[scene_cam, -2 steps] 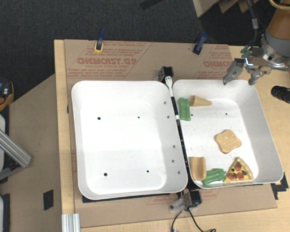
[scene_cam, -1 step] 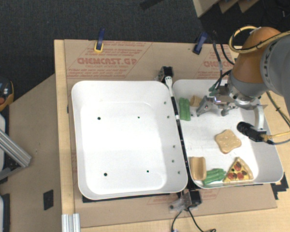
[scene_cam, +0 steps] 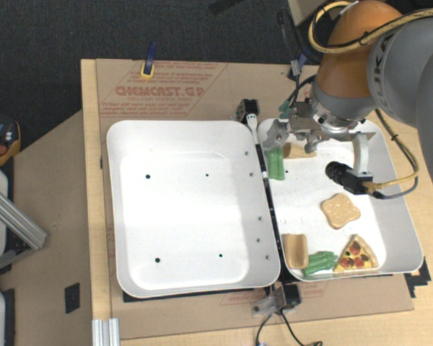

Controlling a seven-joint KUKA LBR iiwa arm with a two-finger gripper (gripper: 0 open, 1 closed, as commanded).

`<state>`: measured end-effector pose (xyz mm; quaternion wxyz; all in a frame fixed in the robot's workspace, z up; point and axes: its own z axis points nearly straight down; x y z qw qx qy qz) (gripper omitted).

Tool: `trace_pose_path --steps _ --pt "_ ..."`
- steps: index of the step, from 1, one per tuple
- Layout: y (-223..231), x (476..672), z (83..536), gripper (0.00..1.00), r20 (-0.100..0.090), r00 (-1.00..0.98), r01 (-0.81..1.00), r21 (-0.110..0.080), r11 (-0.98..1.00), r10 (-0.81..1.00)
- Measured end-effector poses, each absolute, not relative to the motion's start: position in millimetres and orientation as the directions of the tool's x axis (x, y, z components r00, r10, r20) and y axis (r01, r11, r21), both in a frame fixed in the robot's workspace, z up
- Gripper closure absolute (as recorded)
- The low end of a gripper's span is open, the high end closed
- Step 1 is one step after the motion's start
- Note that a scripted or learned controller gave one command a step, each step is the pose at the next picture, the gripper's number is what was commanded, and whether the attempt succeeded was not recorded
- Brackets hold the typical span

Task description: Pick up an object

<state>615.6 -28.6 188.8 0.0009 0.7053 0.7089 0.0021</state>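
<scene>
My gripper hangs over the back left corner of the right bin, its two grey fingers spread apart and open. A small tan piece lies on the bin floor in the gap between them. A green stick-shaped toy rests just under the left finger, against the bin's left wall. Further forward lie a toast slice, a tan bread piece, a green vegetable toy and a pizza slice.
The left bin sits beside the right one, sharing a middle rim. A black sensor block with cable sticks out from the wrist above the right bin. Both bins stand on a cardboard sheet.
</scene>
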Motion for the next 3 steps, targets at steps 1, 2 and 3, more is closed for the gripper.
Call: trace_pose_path --steps 1,2,3 --pt "43 635.5 292 0.0 0.002 -0.007 1.0 0.012 0.007 1.0" --pt "38 621.9 178 0.0 0.0 0.001 1.0 -0.011 -0.001 1.0" --pt "38 483.4 367 0.0 0.004 -0.003 1.0 0.01 0.003 1.0"
